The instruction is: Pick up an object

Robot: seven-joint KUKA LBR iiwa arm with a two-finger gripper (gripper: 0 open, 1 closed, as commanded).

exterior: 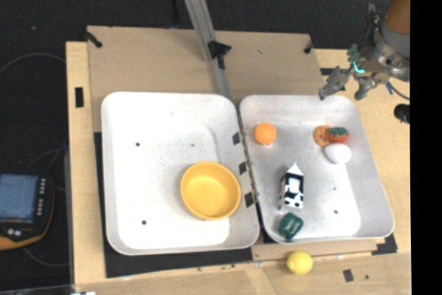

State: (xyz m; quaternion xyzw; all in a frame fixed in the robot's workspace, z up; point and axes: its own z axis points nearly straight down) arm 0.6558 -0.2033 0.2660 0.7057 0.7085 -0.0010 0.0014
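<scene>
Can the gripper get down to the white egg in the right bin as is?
Probably yes. The gripper hangs open above the right bin's far edge, and the white egg lies just below it, top exposed. The orange-red toy touching it may crowd one finger.

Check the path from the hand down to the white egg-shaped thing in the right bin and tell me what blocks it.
Nothing visible stands in the way. The hand hovers over the right bin's far rim, with bare bin floor below it. The white egg lies just beyond, touching an orange-and-red toy on its far side, which could crowd a grasp.
</scene>
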